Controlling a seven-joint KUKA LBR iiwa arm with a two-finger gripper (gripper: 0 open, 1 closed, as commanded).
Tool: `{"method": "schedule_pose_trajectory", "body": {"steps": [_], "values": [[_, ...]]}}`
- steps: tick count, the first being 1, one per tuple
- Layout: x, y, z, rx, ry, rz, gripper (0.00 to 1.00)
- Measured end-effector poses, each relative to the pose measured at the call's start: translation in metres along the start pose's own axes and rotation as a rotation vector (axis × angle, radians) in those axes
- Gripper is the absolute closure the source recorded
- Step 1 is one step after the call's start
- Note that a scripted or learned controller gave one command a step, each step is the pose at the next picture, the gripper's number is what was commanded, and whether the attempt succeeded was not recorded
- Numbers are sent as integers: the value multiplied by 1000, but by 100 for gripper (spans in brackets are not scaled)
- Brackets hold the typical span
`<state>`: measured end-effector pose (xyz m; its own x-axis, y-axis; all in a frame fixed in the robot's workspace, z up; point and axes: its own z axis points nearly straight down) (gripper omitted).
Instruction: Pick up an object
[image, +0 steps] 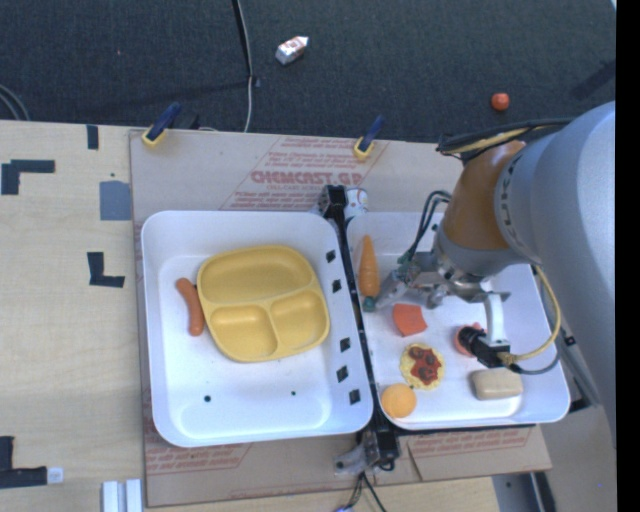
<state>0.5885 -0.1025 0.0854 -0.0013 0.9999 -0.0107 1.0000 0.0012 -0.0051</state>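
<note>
**Two white bins on a cardboard sheet**

Cardboard (300, 175) lies on a wooden bench (60, 300), dark floor behind. In the right bin (540, 405) the gripper (415, 290) hangs just above an orange block (408, 320), holding nothing; I cannot tell how wide it stands. A carrot (368, 265), pizza (423, 364) and orange ball (398, 401) lie near. The left bin (170, 400) holds a yellow tray (262, 300) and a sausage (190, 306).

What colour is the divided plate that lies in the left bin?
The divided plastic plate is yellow all over, plain and without pattern; the camera view shows it clearly.
</note>
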Motion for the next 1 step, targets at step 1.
{"method": "schedule_pose_trajectory", "body": {"steps": [1], "values": [[3,0,-10,-5,7,3,100]]}}
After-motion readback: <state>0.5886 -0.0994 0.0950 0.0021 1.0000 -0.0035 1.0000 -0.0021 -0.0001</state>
